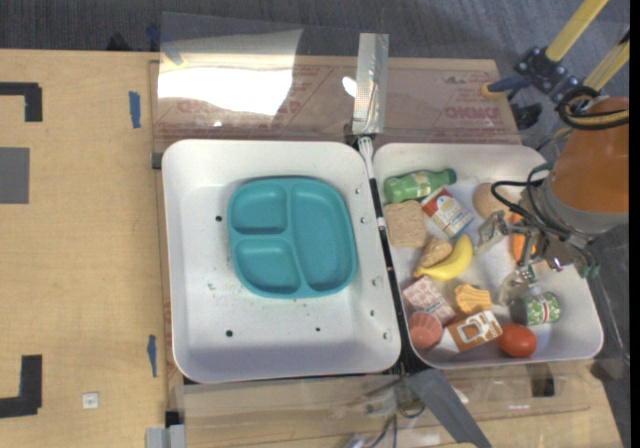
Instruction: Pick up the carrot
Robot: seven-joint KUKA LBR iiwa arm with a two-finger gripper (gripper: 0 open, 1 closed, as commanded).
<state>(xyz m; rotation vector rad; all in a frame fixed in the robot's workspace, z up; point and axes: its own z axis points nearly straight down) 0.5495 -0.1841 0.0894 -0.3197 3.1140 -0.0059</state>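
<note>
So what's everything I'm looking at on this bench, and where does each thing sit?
shallow white bins: two, white, side by side on the bench
divided plastic plate: one, teal, middle of the left bin
toy bottle: one, green, top of the right bin
toy banana: one, yellow, middle of the right bin
slice of toy bread: one, tan, below the bottle
round toy tomato: one, red, bottom of the right bin
small can: one, green, above the tomato
carrot: one, orange, partly hidden beside the gripper
gripper: one, dark, at the right bin's right side
arm: one, orange band
</note>
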